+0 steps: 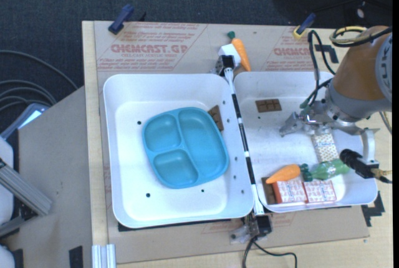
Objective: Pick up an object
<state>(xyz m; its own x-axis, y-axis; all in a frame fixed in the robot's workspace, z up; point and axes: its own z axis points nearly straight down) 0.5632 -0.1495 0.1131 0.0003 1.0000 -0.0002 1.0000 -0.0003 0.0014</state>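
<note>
Gripper [324, 136] hangs low in the right bin [274, 89], poised over a patterned packet [326, 148] for picking; its opening cannot be told.

A tan bench [156, 42], printed with red lettering, carries two shallow white bins side by side, the left bin [118, 136] and the right bin [274, 83], touching along their inner rims. A toy carrot [240, 53] lies on the board just behind their junction
</note>
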